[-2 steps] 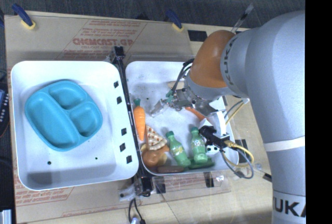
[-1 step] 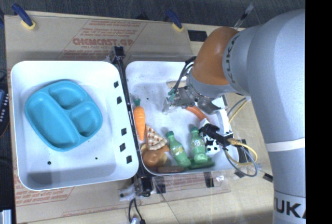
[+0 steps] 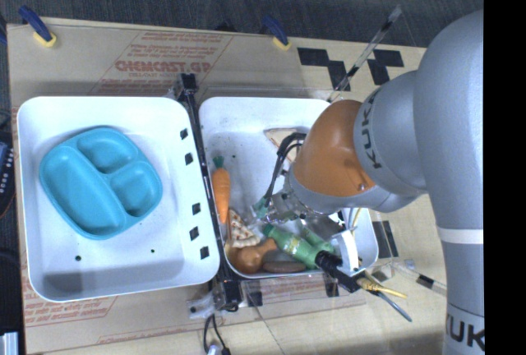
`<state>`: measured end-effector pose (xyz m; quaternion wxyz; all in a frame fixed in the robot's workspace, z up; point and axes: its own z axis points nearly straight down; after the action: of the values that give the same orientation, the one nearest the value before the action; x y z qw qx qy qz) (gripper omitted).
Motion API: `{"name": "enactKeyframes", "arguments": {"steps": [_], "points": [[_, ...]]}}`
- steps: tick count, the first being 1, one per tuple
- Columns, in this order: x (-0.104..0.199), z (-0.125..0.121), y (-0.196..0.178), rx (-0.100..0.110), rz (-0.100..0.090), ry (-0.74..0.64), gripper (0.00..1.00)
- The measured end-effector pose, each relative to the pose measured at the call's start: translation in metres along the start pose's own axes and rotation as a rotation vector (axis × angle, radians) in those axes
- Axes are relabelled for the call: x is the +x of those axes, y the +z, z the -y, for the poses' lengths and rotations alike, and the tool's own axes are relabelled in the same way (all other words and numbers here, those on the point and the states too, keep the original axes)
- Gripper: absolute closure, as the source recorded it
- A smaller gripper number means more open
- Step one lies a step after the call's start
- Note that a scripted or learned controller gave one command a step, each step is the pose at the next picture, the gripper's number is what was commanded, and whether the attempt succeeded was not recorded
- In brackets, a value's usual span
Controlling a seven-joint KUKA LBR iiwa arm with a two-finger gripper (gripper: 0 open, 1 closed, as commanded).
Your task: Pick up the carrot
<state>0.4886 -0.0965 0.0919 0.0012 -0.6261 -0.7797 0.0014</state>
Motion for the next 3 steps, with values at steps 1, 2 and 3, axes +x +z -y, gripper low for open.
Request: {"name": "enactKeyframes", "arguments": {"steps": [1, 2, 3], "points": [[-0.007, -0.001, -0.002, -0.009, 0.015, 0.009, 0.0], [-0.044, -0.063, 0.0, 0.002, 0.001, 0.128, 0.0], [-0.024, -0.098, -0.002, 0.0, 0.008, 0.26, 0.0]]}}
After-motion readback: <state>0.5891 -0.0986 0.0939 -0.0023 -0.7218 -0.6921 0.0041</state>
